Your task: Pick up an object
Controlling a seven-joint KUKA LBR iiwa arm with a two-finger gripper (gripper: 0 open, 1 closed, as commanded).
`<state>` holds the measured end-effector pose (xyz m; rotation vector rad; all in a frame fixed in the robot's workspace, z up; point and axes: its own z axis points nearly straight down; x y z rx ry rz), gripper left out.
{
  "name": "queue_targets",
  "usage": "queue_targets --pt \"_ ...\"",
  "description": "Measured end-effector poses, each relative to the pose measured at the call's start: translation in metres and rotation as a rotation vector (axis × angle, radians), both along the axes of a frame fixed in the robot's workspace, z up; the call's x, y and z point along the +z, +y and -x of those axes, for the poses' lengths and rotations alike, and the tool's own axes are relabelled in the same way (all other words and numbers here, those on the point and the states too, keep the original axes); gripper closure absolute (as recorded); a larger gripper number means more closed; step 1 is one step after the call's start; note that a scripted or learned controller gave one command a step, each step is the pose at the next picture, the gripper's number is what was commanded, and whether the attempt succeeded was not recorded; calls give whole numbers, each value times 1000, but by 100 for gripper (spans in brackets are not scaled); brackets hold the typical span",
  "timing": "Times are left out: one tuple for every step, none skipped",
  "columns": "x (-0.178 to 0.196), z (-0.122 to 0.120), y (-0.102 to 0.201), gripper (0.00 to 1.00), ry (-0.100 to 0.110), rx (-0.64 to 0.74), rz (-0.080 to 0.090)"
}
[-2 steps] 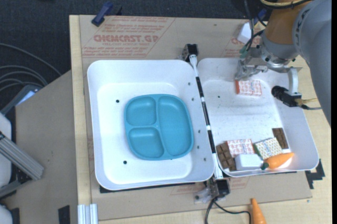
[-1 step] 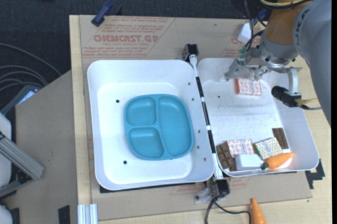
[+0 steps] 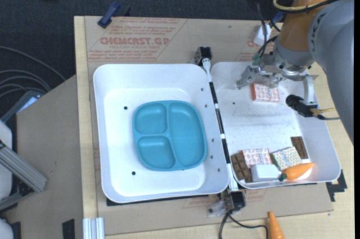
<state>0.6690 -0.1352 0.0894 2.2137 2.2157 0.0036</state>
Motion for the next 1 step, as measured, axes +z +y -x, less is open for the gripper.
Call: queue_targets --pt "12 -1 -1 100 -5 1 3"
